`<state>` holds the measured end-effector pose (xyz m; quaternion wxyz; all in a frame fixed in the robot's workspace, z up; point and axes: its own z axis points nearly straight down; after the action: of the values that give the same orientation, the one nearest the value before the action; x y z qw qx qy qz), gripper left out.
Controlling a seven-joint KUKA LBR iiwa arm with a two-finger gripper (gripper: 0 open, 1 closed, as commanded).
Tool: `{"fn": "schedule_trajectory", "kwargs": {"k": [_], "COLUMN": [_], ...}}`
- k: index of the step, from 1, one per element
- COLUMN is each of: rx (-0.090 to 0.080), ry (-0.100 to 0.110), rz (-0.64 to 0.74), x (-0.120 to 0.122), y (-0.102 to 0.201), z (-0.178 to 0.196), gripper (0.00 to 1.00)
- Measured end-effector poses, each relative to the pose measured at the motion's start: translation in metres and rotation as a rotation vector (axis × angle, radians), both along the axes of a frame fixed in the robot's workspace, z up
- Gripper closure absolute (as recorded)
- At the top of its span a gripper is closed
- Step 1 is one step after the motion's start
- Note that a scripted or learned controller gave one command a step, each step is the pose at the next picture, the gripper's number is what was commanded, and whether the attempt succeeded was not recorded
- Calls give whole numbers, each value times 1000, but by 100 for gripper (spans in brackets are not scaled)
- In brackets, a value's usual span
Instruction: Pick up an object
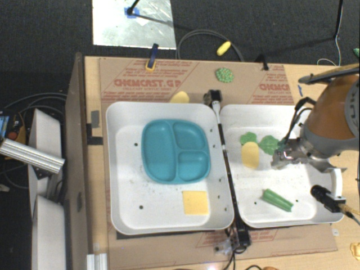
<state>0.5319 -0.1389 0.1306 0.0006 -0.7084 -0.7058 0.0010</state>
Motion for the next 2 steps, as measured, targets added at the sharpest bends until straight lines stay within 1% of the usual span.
{"fn": "schedule_trajectory", "kwargs": {"k": [1,2], "rx": [0,0], "ry": [-3,-6], "rz": [5,10], "x": [3,52], "y": [3,7], "z": [-1,-48], "gripper": [0,0]}}
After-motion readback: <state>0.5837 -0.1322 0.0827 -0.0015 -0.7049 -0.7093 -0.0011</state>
